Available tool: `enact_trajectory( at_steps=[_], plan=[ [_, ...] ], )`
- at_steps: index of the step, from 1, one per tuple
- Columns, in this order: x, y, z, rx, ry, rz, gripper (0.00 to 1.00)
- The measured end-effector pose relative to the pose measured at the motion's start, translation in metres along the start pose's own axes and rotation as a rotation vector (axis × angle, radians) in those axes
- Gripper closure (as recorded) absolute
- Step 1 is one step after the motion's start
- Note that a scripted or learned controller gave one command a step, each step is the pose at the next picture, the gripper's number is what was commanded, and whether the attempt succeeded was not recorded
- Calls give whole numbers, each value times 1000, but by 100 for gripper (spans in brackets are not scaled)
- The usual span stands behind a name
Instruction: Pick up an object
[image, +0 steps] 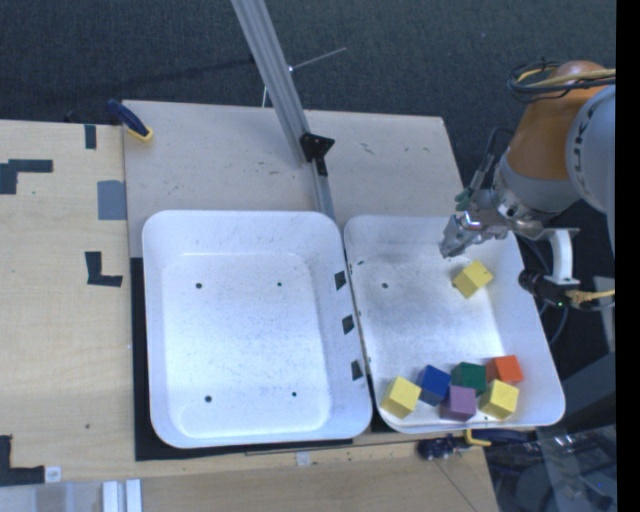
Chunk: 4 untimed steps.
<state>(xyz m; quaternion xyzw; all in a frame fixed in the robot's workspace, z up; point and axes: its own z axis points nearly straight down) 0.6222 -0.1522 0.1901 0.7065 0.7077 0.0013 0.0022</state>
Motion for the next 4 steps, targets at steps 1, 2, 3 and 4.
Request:
enact_trajectory(
  at_steps=[1, 2, 3, 4],
  plan=[
    [0, 2, -54, -1, 0, 0, 100],
    [44, 9, -55, 5, 2, -4, 100],
    [106, 9, -55, 6, 4, -6, 100],
    [149, 13, -52, 6, 2, -4, 100]
  ],
)
